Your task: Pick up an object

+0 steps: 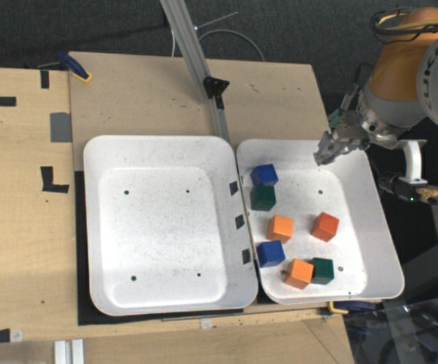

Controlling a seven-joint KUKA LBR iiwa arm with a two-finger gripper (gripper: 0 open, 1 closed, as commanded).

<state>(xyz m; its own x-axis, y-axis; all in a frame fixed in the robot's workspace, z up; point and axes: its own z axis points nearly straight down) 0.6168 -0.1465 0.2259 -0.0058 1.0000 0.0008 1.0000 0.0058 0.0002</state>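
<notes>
The right bin holds several small cubes. A blue cube sits just above a dark green cube near the bin's left wall. Lower down lie an orange cube, a red-orange cube, a second blue cube, another orange cube and a dark green cube touching it. My gripper hangs over the bin's far right corner, above and right of all the cubes, with nothing seen in it.
The left bin lies beside the right one. A slanted metal pole crosses the bench behind the bins. The arm's orange band is at the upper right.
</notes>
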